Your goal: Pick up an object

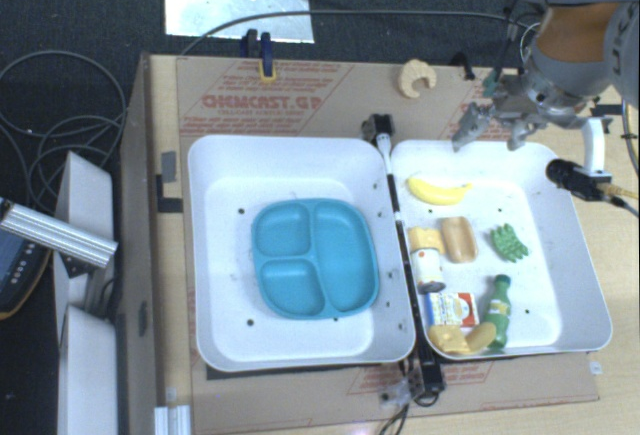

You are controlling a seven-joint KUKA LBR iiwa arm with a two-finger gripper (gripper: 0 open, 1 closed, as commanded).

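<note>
My gripper (494,134) hangs above the far edge of the right bin (565,253), its two fingers spread open with nothing between them. Below it in that bin lie a yellow banana (438,190), a tan bread roll (459,238), a green leafy piece (509,242), a green bottle (498,311), a small bottle with a yellow top (427,258), a red-and-white carton (452,307) and a yellowish piece (462,338) at the near edge. The banana is the closest thing to the gripper.
The left bin (220,173) holds a blue divided plate (314,257). A tan croissant-shaped piece (417,77) lies on the cardboard behind the bins. A clamp (381,131) sits where the bins meet at the far side. Cables run over the dark floor at left.
</note>
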